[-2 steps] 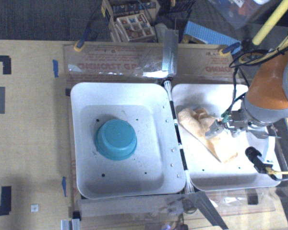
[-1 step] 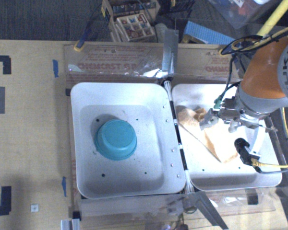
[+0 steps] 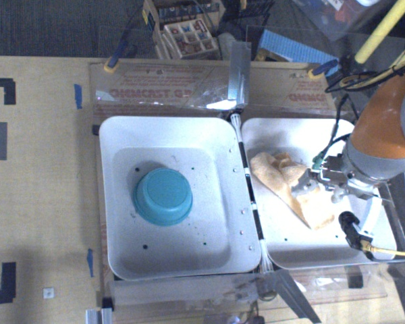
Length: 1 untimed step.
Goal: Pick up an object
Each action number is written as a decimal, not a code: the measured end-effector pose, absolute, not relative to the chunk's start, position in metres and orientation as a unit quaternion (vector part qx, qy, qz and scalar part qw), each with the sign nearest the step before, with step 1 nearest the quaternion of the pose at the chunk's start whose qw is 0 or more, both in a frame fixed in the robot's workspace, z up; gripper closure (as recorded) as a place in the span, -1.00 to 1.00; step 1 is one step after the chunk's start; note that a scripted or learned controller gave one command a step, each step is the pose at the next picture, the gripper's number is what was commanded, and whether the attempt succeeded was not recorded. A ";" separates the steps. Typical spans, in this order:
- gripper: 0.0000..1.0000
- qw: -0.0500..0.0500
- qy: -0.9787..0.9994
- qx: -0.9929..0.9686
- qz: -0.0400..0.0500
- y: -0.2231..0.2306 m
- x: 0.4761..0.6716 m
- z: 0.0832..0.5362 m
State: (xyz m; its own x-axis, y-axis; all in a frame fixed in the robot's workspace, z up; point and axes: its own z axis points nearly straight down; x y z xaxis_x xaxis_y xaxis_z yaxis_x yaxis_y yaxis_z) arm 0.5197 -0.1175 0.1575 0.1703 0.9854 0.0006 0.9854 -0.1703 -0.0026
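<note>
Camera view: tan cloth lies diagonally.

A: We note the bench, light wood, with black tape marks along its left edge and blue tape strips nearer the bins.

B: We also record a cardboard sheet with red lettering lying behind both bins, under a clear plastic film.

A: Beyond the bench we see a small wooden rack on the dark floor, and a blue ribbed pad to its right.

B: A yellow pole slants across the upper right corner.
</note>
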 end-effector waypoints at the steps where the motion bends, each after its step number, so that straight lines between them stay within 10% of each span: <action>1: -1.00 -0.003 -0.680 -0.734 -0.003 -0.102 0.531 0.089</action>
